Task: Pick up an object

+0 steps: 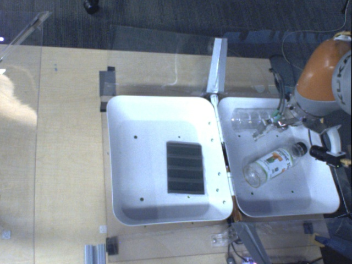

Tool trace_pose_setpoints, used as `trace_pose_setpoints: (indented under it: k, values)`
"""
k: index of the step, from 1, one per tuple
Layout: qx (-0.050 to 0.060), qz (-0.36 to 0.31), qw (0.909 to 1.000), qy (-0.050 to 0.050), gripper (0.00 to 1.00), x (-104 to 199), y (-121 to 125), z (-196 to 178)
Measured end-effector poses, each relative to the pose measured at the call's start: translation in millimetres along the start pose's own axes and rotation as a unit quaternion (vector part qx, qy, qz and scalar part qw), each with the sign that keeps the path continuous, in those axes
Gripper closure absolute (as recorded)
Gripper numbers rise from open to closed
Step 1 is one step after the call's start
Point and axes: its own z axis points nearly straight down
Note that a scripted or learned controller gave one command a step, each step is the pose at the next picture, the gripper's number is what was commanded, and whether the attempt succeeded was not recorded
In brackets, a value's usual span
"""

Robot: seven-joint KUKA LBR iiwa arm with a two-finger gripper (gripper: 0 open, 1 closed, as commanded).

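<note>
In the right bin (324, 199): two bottles (273, 164), perhaps; left bin (124, 147): one dark tray (185, 168); fingers' (281, 119) state unclear.

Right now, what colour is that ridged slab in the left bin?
Dark grey, almost black; the ridged slab shows clearly in the camera view.

The floor (165, 4) at the top is dark blue-grey carpet; a black cable end (89, 4) lies on it near the top left. Below it sits a light wooden bench (60, 164); a bright patch of light (14, 100) falls on its left side. A clear plastic sheet (33, 32) covers the left part; a grey metal bar (216, 65) stands at the back; small black brackets (109, 78) sit on the wood.
</note>
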Motion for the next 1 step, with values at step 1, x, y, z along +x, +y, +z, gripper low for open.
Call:
trace_pose_setpoints:
  k: [1]
  values:
    - [0.054,0.001,0.9982,0.028,0.00,-15.7,26.4,51.2]
